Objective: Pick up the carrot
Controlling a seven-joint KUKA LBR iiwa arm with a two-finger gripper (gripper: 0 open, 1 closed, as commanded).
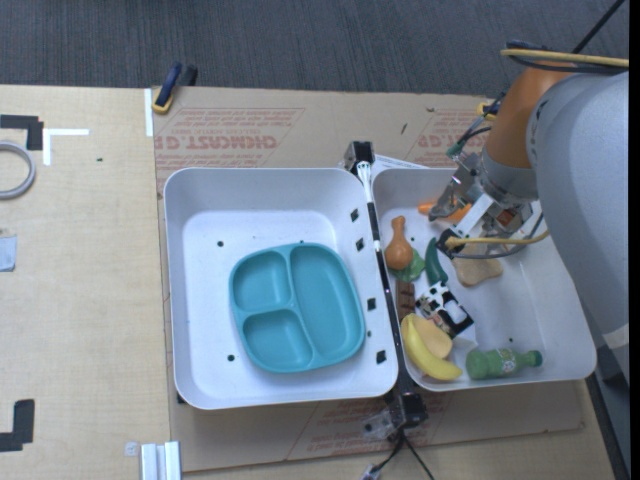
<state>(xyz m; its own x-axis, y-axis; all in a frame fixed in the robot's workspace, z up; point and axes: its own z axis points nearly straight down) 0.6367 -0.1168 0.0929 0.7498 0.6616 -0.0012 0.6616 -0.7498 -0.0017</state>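
So the carrot (431, 208) is sitting up around 11 o'clock in the right bin (560, 318). All I can see of it is a small orange end, which pokes out at 9 o'clock from my gripper (458, 214). The rest is tucked under my wrist hardware. My arm (585, 188) comes in from 3 o'clock and bends down steeply into the bin's far end, with the orange band (512, 118) above the wrist showing at about 1 o'clock from the gripper. The gripper is right on top of the carrot, but cables and brackets are in the way, so honestly I can't tell if it's open or closed, or if it has anything. At 7 o'clock from the carrot there's an orange-and-tan gourd-shaped toy (399, 247), with a dark green curved thing (435, 263) just beside it. A tan piece (478, 269) lies at 5 o'clock from the gripper. Further toward 6 o'clock are a black-and-white item (441, 304), a banana (428, 348) and a green bottle (502, 362). The left bin (200, 268) holds a teal divided plate (297, 306). The cardboard sheet (235, 133) under both bins has red print, upside down from here and too faint for me to read properly.
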